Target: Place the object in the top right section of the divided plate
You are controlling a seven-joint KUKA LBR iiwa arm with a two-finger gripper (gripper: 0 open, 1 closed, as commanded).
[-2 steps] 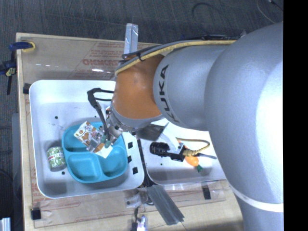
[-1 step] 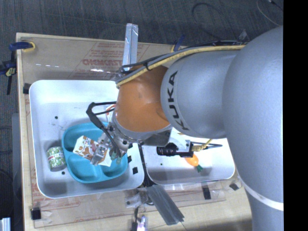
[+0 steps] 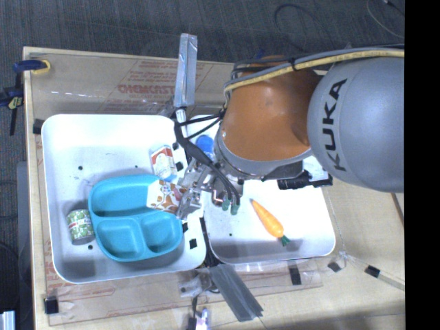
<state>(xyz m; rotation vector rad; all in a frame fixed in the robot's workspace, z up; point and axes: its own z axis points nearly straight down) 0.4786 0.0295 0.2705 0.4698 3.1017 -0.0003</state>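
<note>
White printed carton (image 3: 163,162) with red markings is seen just left of the pincer (image 3: 206,196), inside the left shallow white bin (image 3: 55,136). Its lower printed part is laid over the upper right corner of the blue divided plastic plate (image 3: 130,232), close against the pincer's left side; whether it is touched or gripped cannot be told.

Far to the left of the pincer, a small can with a green label (image 3: 80,225) is stood at the plate's left edge. The plate itself is set to the left of the pincer and slightly below it.

The pincer is hung over the seam between the two bins, and whether it is spread or pressed together cannot be told from the tangle of metal and cables. A small blue rounded object (image 3: 204,144) is seen just above it, partly hidden.

To the right of the pincer, an orange carrot with a green tip (image 3: 267,218) is laid aslant in the right shallow white bin (image 3: 323,243). Above the carrot, the grey arm (image 3: 357,129) with its orange band (image 3: 268,122) is stretched across the wooden worktop (image 3: 82,81).
</note>
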